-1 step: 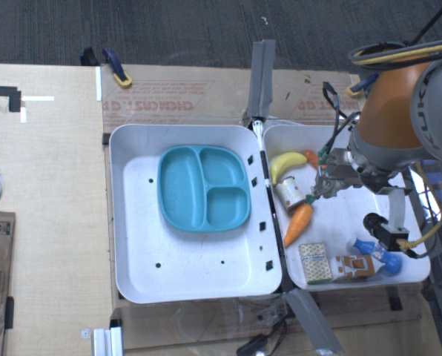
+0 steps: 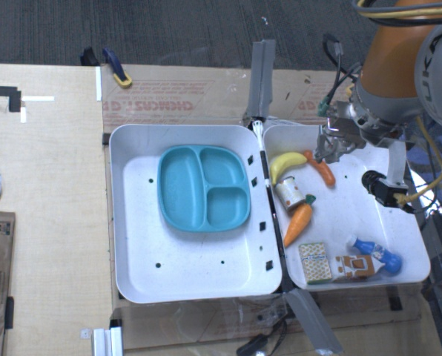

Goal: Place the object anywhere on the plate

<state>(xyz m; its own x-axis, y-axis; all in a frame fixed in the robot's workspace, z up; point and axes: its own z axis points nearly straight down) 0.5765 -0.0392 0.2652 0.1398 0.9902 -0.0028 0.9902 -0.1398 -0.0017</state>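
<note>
In the right bin (image 2: 410,221), the end effector (image 2: 326,150), its grip state I cannot tell, is hovering just above the small carrot's (image 2: 322,170) upper end; the plate (image 2: 204,188) is lying well to its left.

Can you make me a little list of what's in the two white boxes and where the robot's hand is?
left bin: blue plastic plate with three compartments, nothing on it
right bin: yellow toy banana, large orange toy carrot, small orange toy carrot, small white can, green-patterned box, brown carton, blue and white toy
gripper: over the right bin's far end, just above the small carrot
task: not yet done
</note>
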